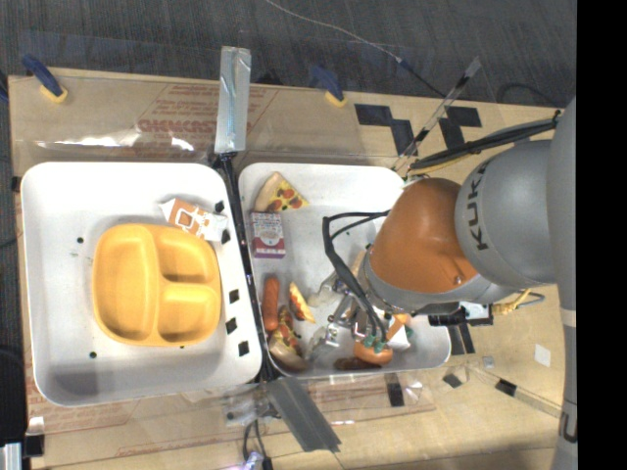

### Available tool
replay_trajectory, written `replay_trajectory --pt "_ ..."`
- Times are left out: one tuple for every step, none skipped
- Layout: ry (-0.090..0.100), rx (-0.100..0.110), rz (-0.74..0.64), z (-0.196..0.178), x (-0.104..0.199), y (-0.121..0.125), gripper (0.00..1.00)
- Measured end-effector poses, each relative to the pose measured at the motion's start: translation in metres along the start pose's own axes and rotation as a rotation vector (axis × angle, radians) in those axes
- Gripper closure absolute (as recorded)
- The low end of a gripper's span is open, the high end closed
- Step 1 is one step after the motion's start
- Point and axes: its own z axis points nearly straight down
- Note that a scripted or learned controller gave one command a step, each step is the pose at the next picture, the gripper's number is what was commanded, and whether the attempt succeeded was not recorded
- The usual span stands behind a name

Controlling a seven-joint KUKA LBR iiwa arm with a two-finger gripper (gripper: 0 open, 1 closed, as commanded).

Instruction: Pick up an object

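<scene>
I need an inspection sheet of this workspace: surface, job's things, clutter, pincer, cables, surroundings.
Surface: cardboard-covered bench bearing left bin and right bin.
Job's things: in the right bin, pizza slice toy, small maroon box, hot dog toy, mixed toy food.
Clutter: yellow divided tray in the left bin.
Pincer: pincer low in the right bin; grasp unclear.
Cables: black cable looping by the wrist.
Surroundings: dark carpet.

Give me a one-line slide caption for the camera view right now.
KUKA arm lowers its gripper into the right bin among toy food, near a hot dog; the yellow tray sits in the left bin.
</scene>
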Motion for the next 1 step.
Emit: replay_trajectory --pt "-0.001 0.001 -0.018 -0.0011 -0.0299 0.0398 0.0"
